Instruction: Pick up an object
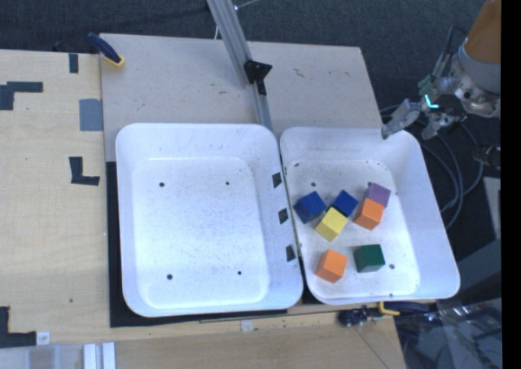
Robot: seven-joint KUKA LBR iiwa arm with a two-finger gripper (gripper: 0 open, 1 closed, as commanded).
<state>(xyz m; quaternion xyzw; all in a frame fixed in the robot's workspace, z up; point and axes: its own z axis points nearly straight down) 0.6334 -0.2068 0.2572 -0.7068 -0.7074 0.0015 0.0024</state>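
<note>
Several small cubes lie in the right bin (407,155): two blue cubes (309,206) (345,202), a yellow cube (331,223), a purple cube (377,193), an orange cube (369,213) touching it, another orange cube (330,265) and a green cube (369,258). My gripper (415,117) hovers at the right bin's far right corner, above and behind the cubes. Its grey fingers (396,125) spread apart with nothing between them.
The left bin (195,221) stands beside the right one. A slanted metal pole (232,29) runs from the top down to the gap between the bins. Cables hang to the right of the right bin. A blue and yellow tool (106,50) lies at the far left.
</note>
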